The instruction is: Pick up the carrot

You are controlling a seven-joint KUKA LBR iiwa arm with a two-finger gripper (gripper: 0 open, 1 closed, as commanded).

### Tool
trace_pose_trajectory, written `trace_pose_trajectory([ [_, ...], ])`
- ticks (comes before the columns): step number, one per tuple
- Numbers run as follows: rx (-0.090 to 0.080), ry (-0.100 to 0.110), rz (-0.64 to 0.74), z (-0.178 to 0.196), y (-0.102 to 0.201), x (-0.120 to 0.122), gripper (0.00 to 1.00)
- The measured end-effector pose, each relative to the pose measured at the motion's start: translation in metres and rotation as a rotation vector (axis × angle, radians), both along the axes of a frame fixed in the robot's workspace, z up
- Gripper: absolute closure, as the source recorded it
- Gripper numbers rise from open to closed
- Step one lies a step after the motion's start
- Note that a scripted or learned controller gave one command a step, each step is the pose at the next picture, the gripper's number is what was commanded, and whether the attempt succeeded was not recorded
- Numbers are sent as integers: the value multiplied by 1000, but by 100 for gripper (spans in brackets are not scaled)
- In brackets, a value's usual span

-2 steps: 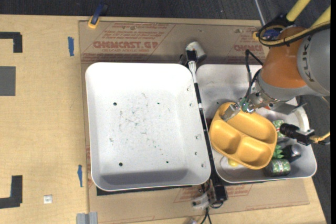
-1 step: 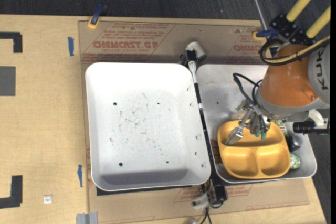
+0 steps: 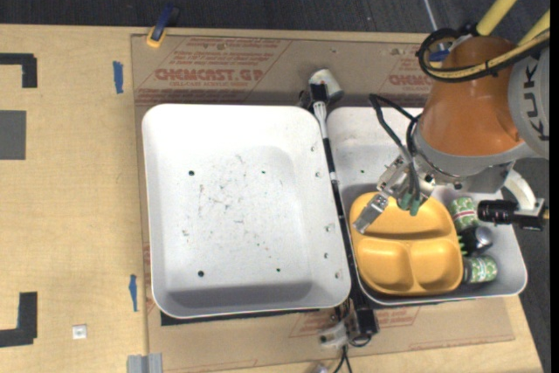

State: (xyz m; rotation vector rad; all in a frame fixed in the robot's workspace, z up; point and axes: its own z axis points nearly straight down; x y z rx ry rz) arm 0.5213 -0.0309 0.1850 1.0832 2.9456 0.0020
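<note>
Camera view has the arm's orange band (image 3: 467, 100) low over the right bin (image 3: 367, 135), with the hand (image 3: 397, 192) sitting at the upper left edge of a big yellow moulded object (image 3: 409, 251) that takes up most of that bin's near half. Right at the hand's tip, around the top rim of the yellow object, there is a small orange patch with a bit of green on it; I take that for the carrot (image 3: 410, 203), though it is mostly covered by the hand and I cannot make out which way its long axis runs. So the thing sits directly under or just beside the hand, not off to one side. Whether the hand is wide, narrow, or closed round the carrot I cannot tell from this angle, as the metal parts overlap the orange patch. To the right of the yellow object lie some green-labelled cans (image 3: 472, 240) against the bin wall. The left bin (image 3: 175, 135) lies well apart from the hand. My guess is the next move turns on a straight vertical lift rather than any sideways reach.
</note>
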Motion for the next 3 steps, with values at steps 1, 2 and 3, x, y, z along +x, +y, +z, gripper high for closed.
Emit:
trace_pose_trajectory([
  [1, 0, 3, -10, 0, -36, -36, 0],
  [2, -1, -1, 101, 0, -29, -14, 0],
  [3, -1, -1, 101, 0, -29, -14, 0],
])
